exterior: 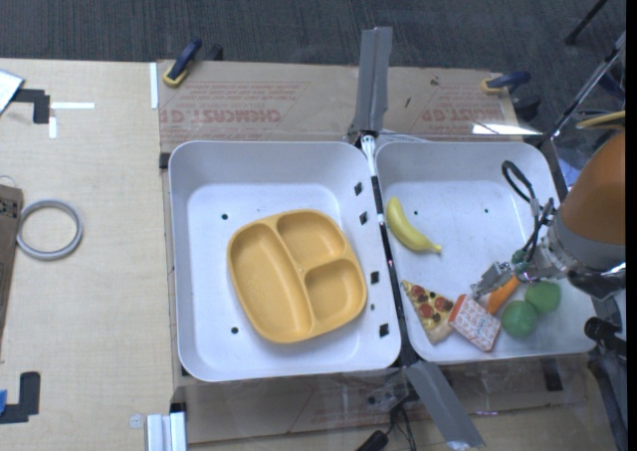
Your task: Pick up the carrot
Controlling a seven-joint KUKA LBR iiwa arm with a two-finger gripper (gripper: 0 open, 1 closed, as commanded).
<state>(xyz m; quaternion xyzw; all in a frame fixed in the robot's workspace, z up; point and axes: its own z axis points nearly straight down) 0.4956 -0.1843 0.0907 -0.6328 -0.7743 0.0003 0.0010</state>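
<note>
- The arm [597,205] comes in from the right, its orange band bulking over the right bin's [468,165] far right edge.
- The gripper [495,285] is down low in the right bin, near the bin's front right part.
- The carrot [505,292] lies there too, a short orange piece slanted toward the front left, with the gripper's metal tip right on or against its left end.
- I cannot tell from here whether the fingers are spread or pressed together, nor whether they have the carrot between them; the tip is small and grey against the white floor.
- Two green balls [530,308] sit just to the right of the carrot, touching or nearly touching each other.
- A cracker [476,323], red and pale, lies just in front of the carrot, tilted.
- A pizza slice [429,307] lies beside the cracker on its left, close to the wall between the bins.
- A banana [409,227] rests farther back in the same bin, well apart from the carrot.
- A black cable [518,180] loops over the back right part of that bin.
- The left bin [199,270] holds a yellow tray [296,276] with three sections.
- A tape roll [46,228] lies on the bench well to the left.
</note>
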